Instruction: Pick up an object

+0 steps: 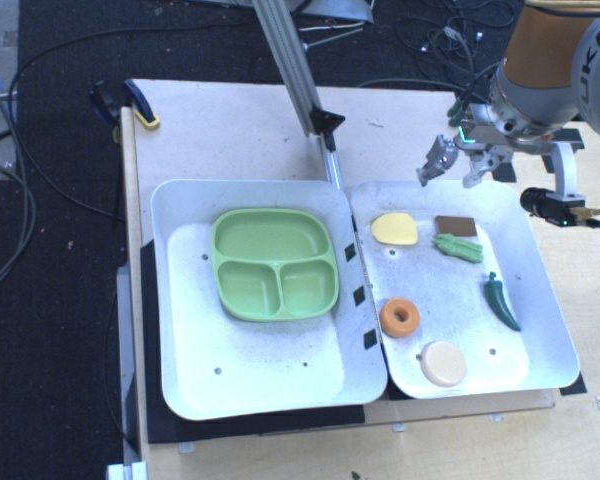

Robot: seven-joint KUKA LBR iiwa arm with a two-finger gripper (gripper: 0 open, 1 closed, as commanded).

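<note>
The gripper (458, 163) hung above the far edge of the right bin (540, 298), its fingers spread apart and holding nothing. Nearest below it lay a yellow piece (394, 229), a brown block (456, 226) and a green leafy item (461, 249). The yellow piece appeared light, rigid and smooth, probably plastic toy food. Its rounded top might slip; a grasp across its narrower width was advisable.
</note>
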